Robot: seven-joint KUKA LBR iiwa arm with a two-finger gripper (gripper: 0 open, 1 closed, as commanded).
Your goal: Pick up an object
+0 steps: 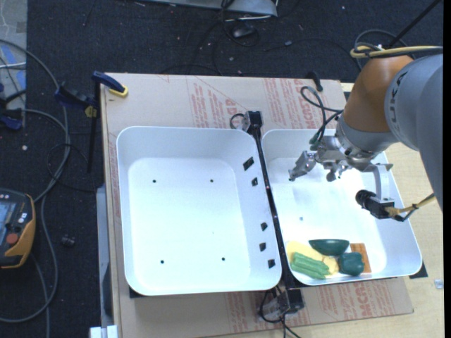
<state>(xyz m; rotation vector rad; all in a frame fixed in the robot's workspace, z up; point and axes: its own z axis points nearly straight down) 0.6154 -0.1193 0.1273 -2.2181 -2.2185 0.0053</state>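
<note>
Green toys (328, 258) are lying ungrasped at the right bin's (402, 234) lower edge; the gripper (315, 166) is hovering upper right, jaws spread, holding nothing.

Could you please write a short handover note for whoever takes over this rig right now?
Gripper: over the far part of the right bin, holding nothing; finger state unclear.
Objects: all clustered at that bin's near edge: dark green bowl, green ridged piece, teal lump, on yellow and orange pieces.
Done: nothing picked.
Left: move to the cluster, grasp one, lift.
</note>
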